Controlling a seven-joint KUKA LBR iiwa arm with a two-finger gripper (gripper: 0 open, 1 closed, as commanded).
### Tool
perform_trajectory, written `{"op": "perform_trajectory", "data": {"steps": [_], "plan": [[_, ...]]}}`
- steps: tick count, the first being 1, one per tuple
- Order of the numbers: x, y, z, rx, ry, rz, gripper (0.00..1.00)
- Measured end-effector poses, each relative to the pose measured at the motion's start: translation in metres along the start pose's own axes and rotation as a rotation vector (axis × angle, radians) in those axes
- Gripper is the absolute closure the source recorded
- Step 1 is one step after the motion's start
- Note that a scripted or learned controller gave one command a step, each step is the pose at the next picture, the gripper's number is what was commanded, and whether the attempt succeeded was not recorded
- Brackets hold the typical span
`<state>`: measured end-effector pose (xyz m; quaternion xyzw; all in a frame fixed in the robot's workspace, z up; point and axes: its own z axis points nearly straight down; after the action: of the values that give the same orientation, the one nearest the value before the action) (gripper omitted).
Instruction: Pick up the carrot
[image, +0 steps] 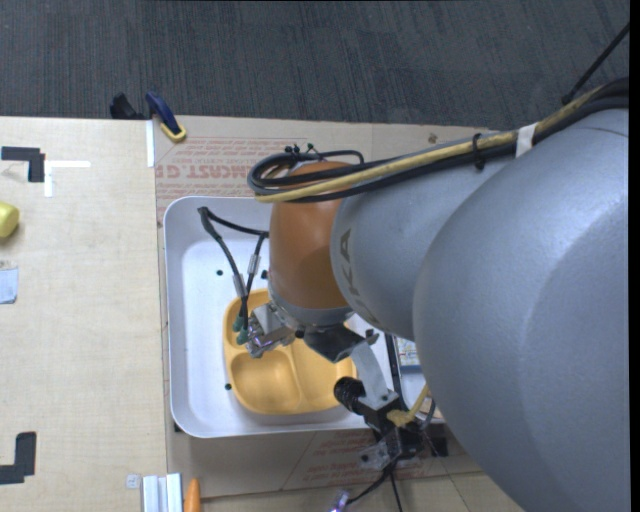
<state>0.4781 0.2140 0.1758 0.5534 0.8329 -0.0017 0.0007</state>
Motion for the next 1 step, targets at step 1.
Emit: {"op": "perform_trajectory", "data": {"steps": [1], "plan": [[0.0064, 0.0032, -0.0379, -0.001, 0.000, 0.292, 1.00]]}}
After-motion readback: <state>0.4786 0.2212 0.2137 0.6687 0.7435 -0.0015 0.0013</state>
